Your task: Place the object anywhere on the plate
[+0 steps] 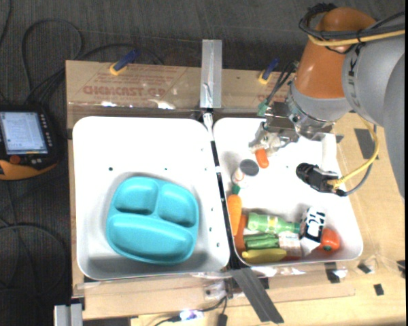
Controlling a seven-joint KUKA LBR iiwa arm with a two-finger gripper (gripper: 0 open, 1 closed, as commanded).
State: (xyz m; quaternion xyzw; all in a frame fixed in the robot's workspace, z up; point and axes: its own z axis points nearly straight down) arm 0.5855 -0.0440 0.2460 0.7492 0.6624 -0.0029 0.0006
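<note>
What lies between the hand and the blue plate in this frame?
In the camera view, between the hand and the blue plate lie bare white floor of the right bin, the raised divider where both bins meet, then bare floor of the left bin.

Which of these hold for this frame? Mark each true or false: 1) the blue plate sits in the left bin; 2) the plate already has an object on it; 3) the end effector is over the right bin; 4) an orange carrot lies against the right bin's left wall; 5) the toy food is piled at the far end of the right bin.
1) True: the blue plate sits in the left bin.
2) False: its compartments are bare.
3) True: the end effector is over the right bin, with a small orange object at its tip.
4) True: the carrot lies along that wall.
5) False: the pile is at the near end.
</note>
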